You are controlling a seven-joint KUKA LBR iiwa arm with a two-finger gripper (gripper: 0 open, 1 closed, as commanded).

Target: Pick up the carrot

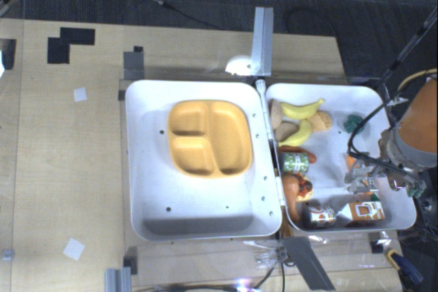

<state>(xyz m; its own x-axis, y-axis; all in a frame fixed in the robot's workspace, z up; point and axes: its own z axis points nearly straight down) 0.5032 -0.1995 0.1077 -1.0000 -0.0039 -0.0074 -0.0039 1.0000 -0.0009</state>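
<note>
The carrot [291, 191] lies in the right bin [342, 89], tight against its left wall near the front corner, an orange, tapered shape whose long axis runs from the back of the bin toward the front, parallel to the wall; which end is the tip cannot be told. A green can [295, 162] sits just behind it, and a red piece [306, 184] touches its right side. At the carrot's front end lies a dark can [320, 217] on its side, with an orange carton [363, 211] beside it along the front wall. Further back, two curved yellow bananas [303, 108] rest among tan, rounded pieces [319, 122], and a small teal object [352, 123] lies near the back right. The left bin [147, 167] holds a smooth yellow tray [209, 137] with three rounded compartments. The gripper [363, 176] hangs over the right side of the right bin, well apart from the carrot, below the grey arm [419, 126] and its orange band; how its jaws stand cannot be told.
</note>
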